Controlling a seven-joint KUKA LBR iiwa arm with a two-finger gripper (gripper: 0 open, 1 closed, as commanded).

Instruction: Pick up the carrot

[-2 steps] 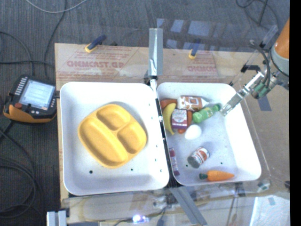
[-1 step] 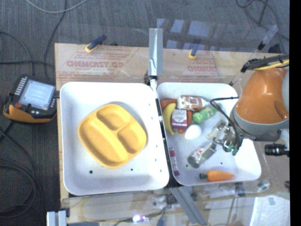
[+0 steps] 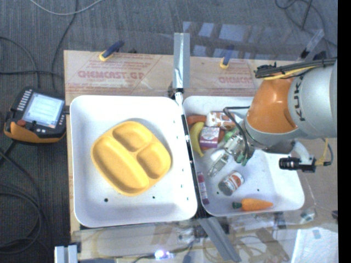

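camera view, looking down at a slant. two shallow white plastic bins sit side by side on a brown board. left white bin [image 3: 82, 201] holds a yellow moulded plate with three compartments [image 3: 131, 156], lying roughly in the middle of the bin, turned at an angle to the bin walls. right white bin [image 3: 285, 196] holds a clutter of small items.

grey arm with orange band [image 3: 274, 111] reaches in from the right, over the upper part of the right bin; black letters "ku" readable on the grey casing near the right edge, the rest cut off. two-finger gripper [image 3: 235, 148] hangs over the middle of the right bin, amid the clutter. cannot tell whether the jaws are spread or pressed together: metal parts and items blend there.

orange carrot with green stub end [image 3: 253, 204] lies flat near the front wall of the right bin, long axis across the view, green end pointing left. it is apart from the gripper, with nothing touching it.

other items in right bin: yellow banana [image 3: 196, 136] along the left wall; small box with purple-red label [image 3: 209, 137] just beside it, print too small to read; small round can with red-and-white label [image 3: 232, 182] lying between gripper and carrot, text unreadable.

board [image 3: 109, 75] carries faded red print "chemcast gp", repeated partly at upper right. teach pendant with lit screen and orange trim [image 3: 37, 115] rests on the floor left of the bench.
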